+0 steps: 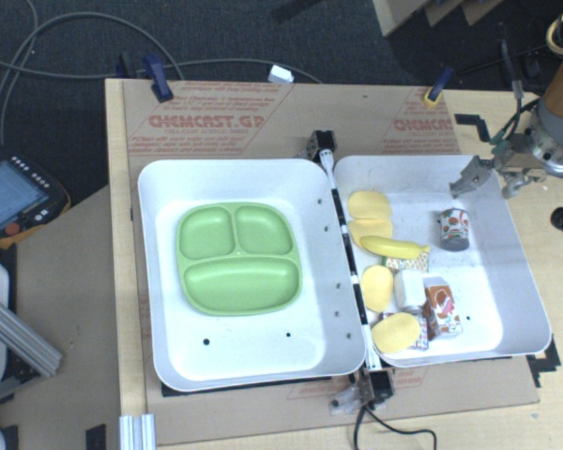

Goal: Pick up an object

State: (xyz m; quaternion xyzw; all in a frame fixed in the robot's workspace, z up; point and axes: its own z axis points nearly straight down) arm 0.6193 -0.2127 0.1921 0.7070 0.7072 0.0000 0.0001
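A small red-and-white can (454, 228) lies in the right white bin (516, 279), nothing touching it. Left of it sits a cluster — yellow banana (391, 247), pale yellow pieces (370, 205), a red-and-white carton (441, 310). The two-finger gripper (489, 178) hovers just above the can; its finger spacing cannot be told. The left white bin (159, 251) holds a green divided plate (237, 257).

The arm (555, 125) comes in from the right and sits high at that edge, its grey wrist pointing leftward and slightly down. The gripper (488, 174) hangs at the end of it, two thin metal fingers (466, 178) spread apart with nothing between them. The tips point down and to the left, clear of any contact, and a green cable loops along the wrist just behind them.
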